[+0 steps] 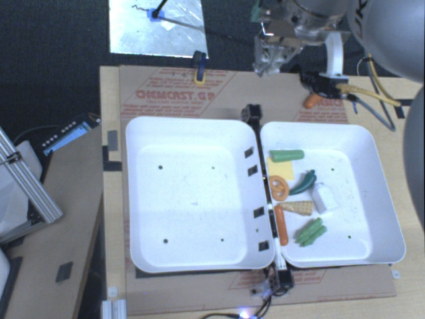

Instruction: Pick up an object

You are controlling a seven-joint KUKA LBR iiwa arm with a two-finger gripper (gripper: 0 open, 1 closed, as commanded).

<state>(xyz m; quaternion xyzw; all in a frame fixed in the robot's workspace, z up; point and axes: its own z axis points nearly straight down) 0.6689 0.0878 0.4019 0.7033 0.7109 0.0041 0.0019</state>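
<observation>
The tool [269, 64] hangs above the far edge of the tabletop [113, 178], beyond the back rim of the right bin [382, 198] and well apart from everything in it. Whether it is released or clenched cannot be told from this slanted view; nothing is seen between its tips.

All the objects lie in the right bin, gathered toward the wall it shares with the left bin [143, 178]. Taking the pretzel [279, 189] as the landmark: a yellow cheese slice [281, 169] sits just behind it, and a green pickle [287, 155] lies farther behind, near the bin's back wall. A dark green pepper [303, 182] lies just to the right of the pretzel, with a small white block [323, 198] beyond that. In front of the pretzel lies a waffle cone [296, 209], an orange carrot [282, 226] runs along the shared wall, and green beans [310, 232] lie to the front right.
</observation>
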